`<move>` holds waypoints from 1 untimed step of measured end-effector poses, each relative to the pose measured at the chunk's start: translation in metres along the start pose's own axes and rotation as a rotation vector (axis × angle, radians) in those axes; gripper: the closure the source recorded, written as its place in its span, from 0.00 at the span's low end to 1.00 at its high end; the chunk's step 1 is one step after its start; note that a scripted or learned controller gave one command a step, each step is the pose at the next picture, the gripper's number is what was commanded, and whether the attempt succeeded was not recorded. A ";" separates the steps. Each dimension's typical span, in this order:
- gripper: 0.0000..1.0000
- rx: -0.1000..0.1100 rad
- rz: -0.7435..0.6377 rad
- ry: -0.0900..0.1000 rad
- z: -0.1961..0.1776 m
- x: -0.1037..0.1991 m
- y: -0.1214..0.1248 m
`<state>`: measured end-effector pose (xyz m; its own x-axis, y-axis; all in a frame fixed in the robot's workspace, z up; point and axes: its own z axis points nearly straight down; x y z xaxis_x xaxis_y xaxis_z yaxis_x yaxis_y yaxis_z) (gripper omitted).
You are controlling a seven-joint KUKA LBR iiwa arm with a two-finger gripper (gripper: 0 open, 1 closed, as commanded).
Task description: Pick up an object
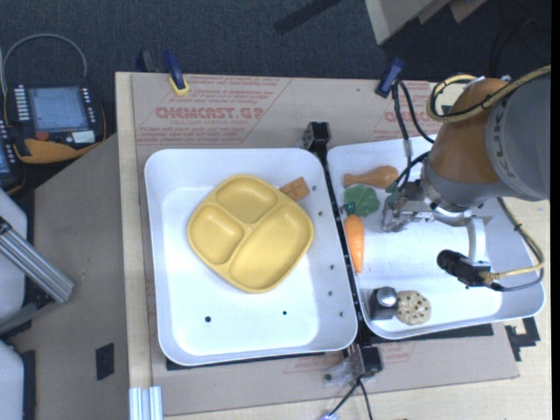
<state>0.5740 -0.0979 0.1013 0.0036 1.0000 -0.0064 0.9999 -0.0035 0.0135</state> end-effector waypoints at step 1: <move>1.00 0.006 -0.004 0.005 -0.064 -0.002 0.003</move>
<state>0.5762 -0.0998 0.1655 -0.0006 1.0000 -0.0018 1.0000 0.0007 0.0072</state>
